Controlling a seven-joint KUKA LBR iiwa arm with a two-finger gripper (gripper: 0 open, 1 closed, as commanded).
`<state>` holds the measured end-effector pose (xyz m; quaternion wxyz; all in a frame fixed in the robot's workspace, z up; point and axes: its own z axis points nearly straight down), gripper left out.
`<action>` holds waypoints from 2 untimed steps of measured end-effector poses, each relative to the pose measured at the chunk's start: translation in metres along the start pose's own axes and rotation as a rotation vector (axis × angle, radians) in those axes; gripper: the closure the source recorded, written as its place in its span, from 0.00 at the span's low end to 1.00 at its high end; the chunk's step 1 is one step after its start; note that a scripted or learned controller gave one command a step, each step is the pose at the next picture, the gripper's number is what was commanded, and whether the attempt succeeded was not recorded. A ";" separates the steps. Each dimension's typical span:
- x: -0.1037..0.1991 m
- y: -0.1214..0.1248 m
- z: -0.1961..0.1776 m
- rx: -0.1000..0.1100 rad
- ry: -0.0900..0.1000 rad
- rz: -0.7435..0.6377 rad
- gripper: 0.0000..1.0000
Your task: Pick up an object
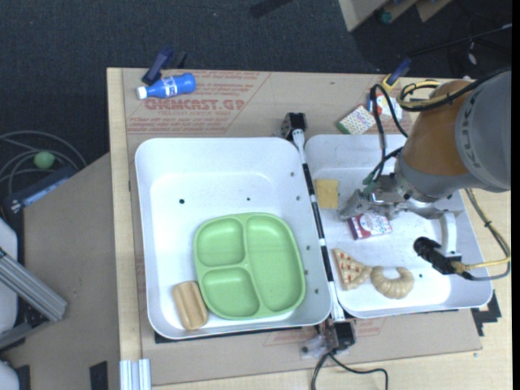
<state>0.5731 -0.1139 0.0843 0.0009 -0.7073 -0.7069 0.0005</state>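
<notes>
My gripper [367, 204] hangs low in the right bin [357, 157], just above a small red and white packet [370, 225]. A yellow cheese-like square [327, 193] lies to its left by the bin's divider. A pizza slice toy [349, 268] and a tan croissant-shaped piece [393, 282] rest near the right bin's front. In the left bin [162, 177] sits a green divided plate [246, 264], with a tan bread-like piece [189, 305] beside it at the front left. Nothing shows between the gripper's tips from this angle.
A blue and white bottle [166, 86] lies on the bench behind the left bin. A small patterned card [356, 121] rests behind the right bin. The grey and orange arm [455, 136] covers the right bin's far right part.
</notes>
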 end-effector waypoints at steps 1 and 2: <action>0.000 0.000 -0.010 -0.002 0.000 0.001 1.00; 0.050 -0.052 -0.101 -0.003 0.000 -0.002 1.00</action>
